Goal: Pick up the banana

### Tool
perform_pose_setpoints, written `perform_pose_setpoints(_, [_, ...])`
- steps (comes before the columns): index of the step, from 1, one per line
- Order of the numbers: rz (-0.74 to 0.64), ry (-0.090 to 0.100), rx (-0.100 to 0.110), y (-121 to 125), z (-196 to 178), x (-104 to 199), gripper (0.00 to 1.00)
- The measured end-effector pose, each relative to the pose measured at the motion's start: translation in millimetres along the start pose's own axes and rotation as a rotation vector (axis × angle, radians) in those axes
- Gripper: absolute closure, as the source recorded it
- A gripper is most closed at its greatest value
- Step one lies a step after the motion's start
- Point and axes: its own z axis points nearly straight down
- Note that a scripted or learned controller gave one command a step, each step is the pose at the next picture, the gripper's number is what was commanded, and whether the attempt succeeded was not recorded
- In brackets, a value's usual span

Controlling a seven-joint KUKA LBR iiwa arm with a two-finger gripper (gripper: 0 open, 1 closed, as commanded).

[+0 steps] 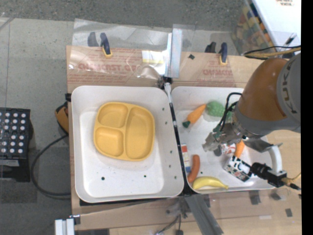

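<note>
we find the bench (122, 62) carrying two shallow white bins side by side, so that items can be taken from one and set down in the other. the left bin (88, 180) holds a yellow divided plate (124, 131) lying flat near its middle, with three compartments facing up. the right bin (183, 99) serves as the source bin and holds the loose items.

the arm (269, 99) reaches in from the right and hangs over the right bin, its orange band above the wrist covering much of the far side. the gripper (217, 141) sits low over the bin's middle, well apart from the task's thing. we cannot tell whether its fingers are spread or closed, since the wrist body and cabling mask them; nothing is visibly held between them.

smaller items follow. a green object (213, 108) lies near the far wall, a carrot (195, 115) just beside it. a red sausage-like piece (194, 166) lies near the inner wall. the banana (209, 183) lies flat at the near edge of the right bin, just beside that red piece. we judge that the pick has not begun: the gripper must travel toward the near wall, which leaves little clearance there.
</note>
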Motion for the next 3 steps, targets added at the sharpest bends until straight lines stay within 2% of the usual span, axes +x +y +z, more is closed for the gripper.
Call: perform_pose_setpoints(3, [0.000,0.000,0.000,0.0,0.0,0.0,0.00])
